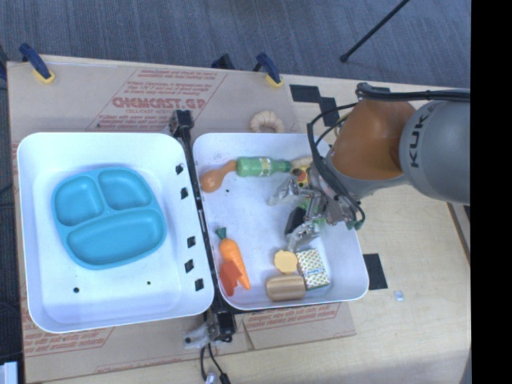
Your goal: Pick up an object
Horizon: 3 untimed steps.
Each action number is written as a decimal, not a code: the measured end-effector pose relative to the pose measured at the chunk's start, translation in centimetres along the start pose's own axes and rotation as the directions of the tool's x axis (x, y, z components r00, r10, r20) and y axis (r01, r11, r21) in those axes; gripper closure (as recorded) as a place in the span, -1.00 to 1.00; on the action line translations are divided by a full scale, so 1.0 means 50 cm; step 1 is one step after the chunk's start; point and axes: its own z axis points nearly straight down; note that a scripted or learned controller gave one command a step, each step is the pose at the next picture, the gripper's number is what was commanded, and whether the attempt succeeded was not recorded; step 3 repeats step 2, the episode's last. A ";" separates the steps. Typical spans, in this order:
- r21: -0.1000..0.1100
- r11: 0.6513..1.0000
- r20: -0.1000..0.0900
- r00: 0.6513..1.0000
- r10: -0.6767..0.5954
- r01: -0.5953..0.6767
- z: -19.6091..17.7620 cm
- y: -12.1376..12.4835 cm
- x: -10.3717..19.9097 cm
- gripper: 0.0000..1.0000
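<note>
jaws spread, gripping nothing, low in the right bin point(250, 218). Likely target, the yellow disc point(286, 261), sits just below them, packed against the patterned box point(314, 268) and wooden cylinder point(286, 288). Risk: a jaw lands on a neighbour, closes skewed, disc slips out

The pale wooden table point(416, 310) carries a brown cardboard sheet point(152, 94) printed in red, which covers most of its left and middle. 2 blue clamps with yellow tips, one point(36, 62) at the far left corner and one point(268, 68) further right, grip the sheet's far edge. On the sheet sit 2 shallow white bins side by side, the left bin point(32, 238) and the right bin point(256, 226), touching along their inner walls. A tan ring point(266, 122) lies on the cardboard just beyond the right bin's far rim. Black tape patches mark the table, one point(308, 94) near the ring and one point(374, 271) beside the right bin's near corner.
</note>
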 end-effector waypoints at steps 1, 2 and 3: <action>0.000 1.000 0.001 1.000 -0.002 0.002 -0.021 0.001 -0.002 1.00; 0.000 0.836 0.004 0.836 0.549 -0.549 -0.233 0.075 -0.098 1.00; 0.000 0.836 0.004 0.836 0.549 -0.549 -0.233 0.075 -0.098 1.00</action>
